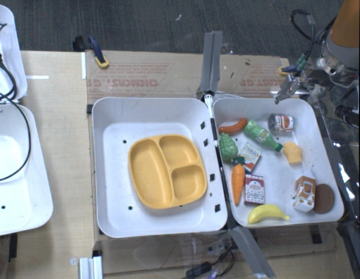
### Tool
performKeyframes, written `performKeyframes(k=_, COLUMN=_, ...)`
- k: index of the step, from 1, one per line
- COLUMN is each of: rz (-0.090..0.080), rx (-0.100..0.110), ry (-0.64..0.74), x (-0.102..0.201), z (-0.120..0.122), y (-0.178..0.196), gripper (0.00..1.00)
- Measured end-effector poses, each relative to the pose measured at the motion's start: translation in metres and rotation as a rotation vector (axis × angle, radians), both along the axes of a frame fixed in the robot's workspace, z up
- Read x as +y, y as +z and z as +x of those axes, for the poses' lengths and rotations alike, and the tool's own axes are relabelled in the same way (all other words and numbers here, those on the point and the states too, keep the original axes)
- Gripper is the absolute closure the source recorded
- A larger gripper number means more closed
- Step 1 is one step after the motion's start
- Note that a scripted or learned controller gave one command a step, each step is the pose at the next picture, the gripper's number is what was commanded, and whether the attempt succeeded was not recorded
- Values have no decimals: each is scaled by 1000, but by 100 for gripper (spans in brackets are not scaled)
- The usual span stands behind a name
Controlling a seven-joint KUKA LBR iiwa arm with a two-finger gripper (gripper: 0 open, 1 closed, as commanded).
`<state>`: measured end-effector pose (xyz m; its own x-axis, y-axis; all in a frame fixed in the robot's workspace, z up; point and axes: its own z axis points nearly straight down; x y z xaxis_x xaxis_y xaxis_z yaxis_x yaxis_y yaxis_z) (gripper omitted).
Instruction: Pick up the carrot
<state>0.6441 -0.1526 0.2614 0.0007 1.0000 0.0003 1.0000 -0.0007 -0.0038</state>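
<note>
Orange carrot (238, 183): we see it lying loose at the right bin's (322, 133) seven o'clock.
Pincer (287, 90): hovering at one o'clock; we cannot tell its state.

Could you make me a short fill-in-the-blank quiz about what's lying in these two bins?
1. The carrot lies in the ____ bin.
2. The divided tray in the left bin is coloured ____.
3. The fruit at the right bin's near edge is a ____.
4. The end effector hovers at the right bin's ____ edge.

Missing words: right; yellow; banana; far
</note>
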Motion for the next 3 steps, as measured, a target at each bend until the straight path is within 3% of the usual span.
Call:
performKeyframes(k=1, rz=1, rx=-1, ry=383, x=8, z=-44, y=-147, gripper=0)
performKeyframes(k=2, rz=0, rx=-4, ry=556, x=63, z=-51, y=-71, gripper=0)
performKeyframes(k=3, rz=-3, rx=-3, ry=538, x=52, z=-30, y=-153, gripper=0)
